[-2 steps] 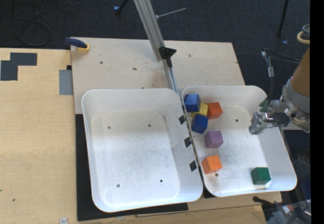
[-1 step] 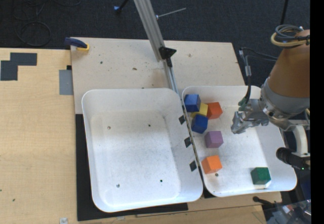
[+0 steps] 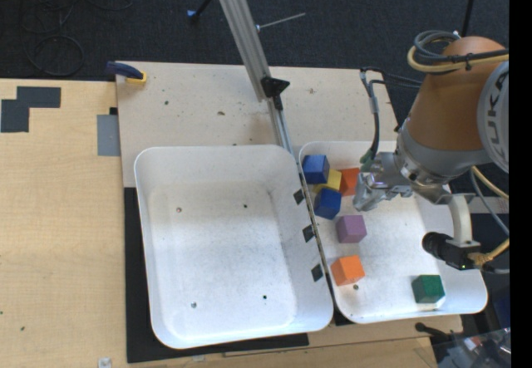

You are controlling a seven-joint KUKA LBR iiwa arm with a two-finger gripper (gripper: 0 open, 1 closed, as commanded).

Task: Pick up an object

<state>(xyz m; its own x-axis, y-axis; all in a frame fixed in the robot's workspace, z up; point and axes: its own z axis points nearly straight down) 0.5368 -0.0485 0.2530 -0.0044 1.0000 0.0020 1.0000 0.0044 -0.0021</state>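
A: Where's the gripper point(image 3: 371, 192)?

B: Low in the right bin point(image 3: 465, 296), by the cluster at its left wall: two blue cubes point(image 3: 315, 167), a yellow block point(image 3: 335, 180), a red block point(image 3: 349, 179). Whether it's open, I can't tell.

A: Risk?

B: They're packed tight; it may nudge neighbours and close on nothing. The purple cube point(image 3: 351, 228) stands freer.
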